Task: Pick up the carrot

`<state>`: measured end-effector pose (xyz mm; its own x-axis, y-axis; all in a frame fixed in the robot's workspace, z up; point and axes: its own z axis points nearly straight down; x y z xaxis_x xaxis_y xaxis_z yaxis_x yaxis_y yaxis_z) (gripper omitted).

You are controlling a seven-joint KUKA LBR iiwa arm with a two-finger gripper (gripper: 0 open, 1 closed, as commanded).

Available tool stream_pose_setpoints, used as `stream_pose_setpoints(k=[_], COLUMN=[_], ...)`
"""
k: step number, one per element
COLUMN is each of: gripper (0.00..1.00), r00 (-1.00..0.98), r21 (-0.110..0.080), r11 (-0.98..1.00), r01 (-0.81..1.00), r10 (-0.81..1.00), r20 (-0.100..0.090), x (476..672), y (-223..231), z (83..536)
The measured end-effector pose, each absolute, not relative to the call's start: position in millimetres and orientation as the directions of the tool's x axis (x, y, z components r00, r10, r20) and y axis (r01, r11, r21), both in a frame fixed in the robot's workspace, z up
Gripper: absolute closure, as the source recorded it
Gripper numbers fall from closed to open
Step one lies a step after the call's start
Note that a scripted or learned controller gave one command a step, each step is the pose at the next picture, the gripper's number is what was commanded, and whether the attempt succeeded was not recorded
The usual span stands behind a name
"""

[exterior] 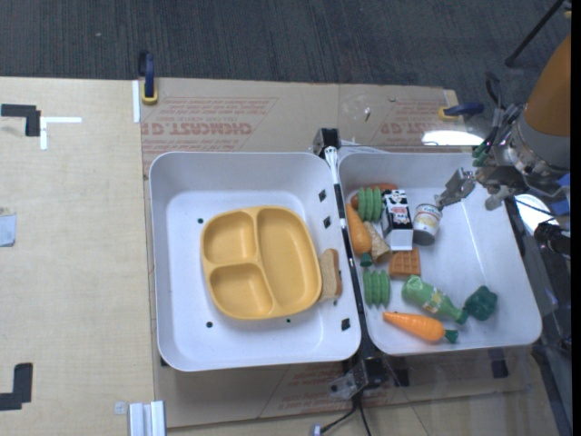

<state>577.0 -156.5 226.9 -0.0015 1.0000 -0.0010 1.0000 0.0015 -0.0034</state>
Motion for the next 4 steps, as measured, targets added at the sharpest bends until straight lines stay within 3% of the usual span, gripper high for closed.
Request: stream_pose_setpoints(k=[1,2,3,4], gripper=[0.0,0.0,0.0,0.0], r00=[0.062,-0.23,-0.144,-0.235], r21=[-0.004,-0.001,0.001,-0.001], r11=[-0.062,0.23,0.144,0.235], r01=[0.998,0.973,0.99,0.972], r10=[0.998,0.973,0.99,0.972], r20=[0.0,0.001,-0.002,0.0], x=[498.9,478.9,536.1,489.1], y=[-156.8,-107.3,-101.4,-110.9], z=[149.5,105.4,172.1,130.7])
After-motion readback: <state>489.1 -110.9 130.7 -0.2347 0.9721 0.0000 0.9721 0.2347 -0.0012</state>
